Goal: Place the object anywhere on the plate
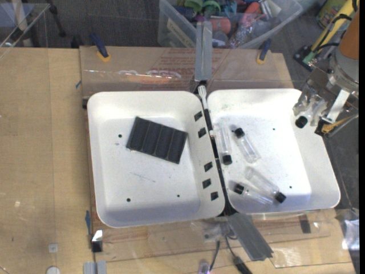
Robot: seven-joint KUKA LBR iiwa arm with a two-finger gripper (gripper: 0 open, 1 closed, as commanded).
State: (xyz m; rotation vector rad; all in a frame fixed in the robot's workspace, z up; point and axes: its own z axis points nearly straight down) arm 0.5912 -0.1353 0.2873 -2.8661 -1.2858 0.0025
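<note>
Vials (246, 147), clear with black caps, lie loose in the right bin (319, 170); the dark ribbed plate (157, 140) waits in the left bin (102, 170); my gripper (308, 110) hovers at the right bin's edge, grasping nothing that I can see.

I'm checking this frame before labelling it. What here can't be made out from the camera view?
- The hand: at the right bin's edge, small and blurred; its fingers' state is unreadable.
- The arm: cut off by the right frame edge.
- The clear vials: transparent against the white bin, so outlines and exact count are uncertain.
- The dark plate in the left bin: surface detail too small to read.
</note>
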